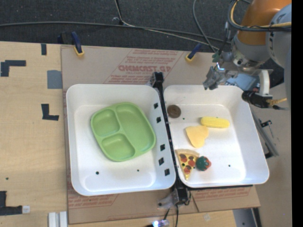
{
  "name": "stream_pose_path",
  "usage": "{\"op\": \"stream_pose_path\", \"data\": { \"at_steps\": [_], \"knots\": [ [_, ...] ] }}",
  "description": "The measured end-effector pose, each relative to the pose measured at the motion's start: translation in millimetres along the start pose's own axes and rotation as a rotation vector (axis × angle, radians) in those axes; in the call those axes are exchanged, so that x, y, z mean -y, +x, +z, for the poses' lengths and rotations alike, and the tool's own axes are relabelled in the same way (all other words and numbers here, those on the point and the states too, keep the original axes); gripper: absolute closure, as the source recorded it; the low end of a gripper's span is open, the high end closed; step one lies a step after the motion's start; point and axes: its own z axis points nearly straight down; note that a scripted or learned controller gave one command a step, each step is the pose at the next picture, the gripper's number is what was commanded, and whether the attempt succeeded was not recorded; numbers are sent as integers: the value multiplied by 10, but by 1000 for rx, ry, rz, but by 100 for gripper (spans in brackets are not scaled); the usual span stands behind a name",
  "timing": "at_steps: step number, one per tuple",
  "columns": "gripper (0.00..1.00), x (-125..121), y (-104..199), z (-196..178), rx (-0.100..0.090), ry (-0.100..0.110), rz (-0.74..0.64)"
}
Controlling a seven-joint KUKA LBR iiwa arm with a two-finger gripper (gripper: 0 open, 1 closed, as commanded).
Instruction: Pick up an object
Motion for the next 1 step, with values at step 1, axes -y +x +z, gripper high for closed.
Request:
{"op": "stream_pose_path", "data": {
  "at_steps": [1],
  "knots": [
    [100,6,625,107,-2,6,-5]
  ]
}}
